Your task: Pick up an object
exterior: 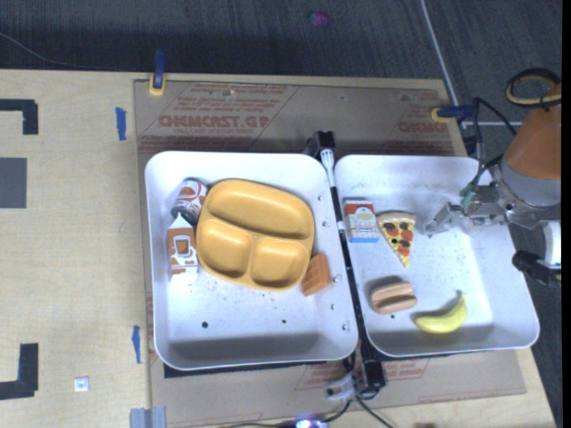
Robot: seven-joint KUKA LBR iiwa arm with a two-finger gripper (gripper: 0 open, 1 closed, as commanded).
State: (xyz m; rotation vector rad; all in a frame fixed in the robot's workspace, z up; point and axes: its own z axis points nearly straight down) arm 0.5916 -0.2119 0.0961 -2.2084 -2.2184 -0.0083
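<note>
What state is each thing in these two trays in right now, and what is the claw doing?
Yellow divided plate: upside down, left bin.
Can: on its side, tucked against the plate.
Small carton: lying at the plate's left edge.
Orange block: leaning on the plate's right edge.
Box: lying flat, right bin.
Pizza slice: flat, untouched.
Hot dog: flat, untouched.
Banana: lying loose.
Claw: above the right bin, holding nothing.

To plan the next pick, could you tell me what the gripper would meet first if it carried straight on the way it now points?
The gripper points left across the right bin. The pizza slice lies first in that line, though its height above the bin is unclear.
</note>
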